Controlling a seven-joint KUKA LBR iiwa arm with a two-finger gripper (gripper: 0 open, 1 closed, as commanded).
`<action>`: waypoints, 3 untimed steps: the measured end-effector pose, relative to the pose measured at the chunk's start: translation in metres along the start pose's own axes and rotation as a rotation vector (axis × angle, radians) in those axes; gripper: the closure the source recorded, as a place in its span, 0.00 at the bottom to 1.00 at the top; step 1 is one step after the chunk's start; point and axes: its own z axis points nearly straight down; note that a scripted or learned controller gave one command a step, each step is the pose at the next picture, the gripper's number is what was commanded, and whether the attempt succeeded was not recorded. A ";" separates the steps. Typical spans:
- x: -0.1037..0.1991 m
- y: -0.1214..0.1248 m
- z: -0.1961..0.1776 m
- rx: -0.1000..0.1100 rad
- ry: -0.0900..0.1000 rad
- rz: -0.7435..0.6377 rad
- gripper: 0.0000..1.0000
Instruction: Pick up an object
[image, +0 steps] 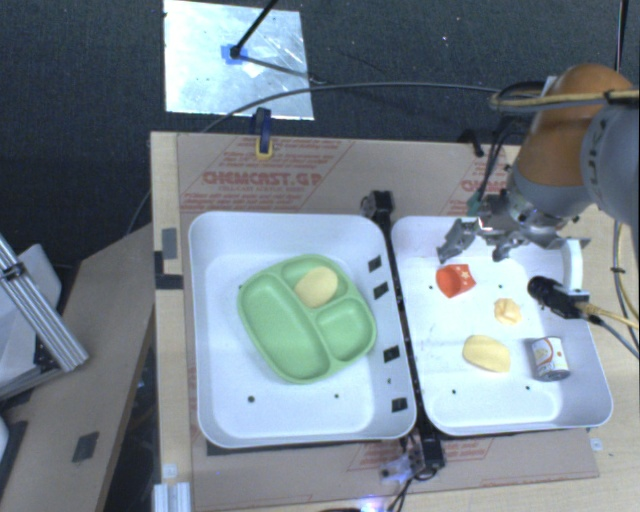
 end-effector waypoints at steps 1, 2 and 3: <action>0.000 0.003 -0.008 -0.014 -0.001 -0.002 0.00; 0.004 0.003 0.054 -0.010 -0.001 -0.001 0.00; 0.001 0.007 0.098 -0.023 -0.008 0.001 0.00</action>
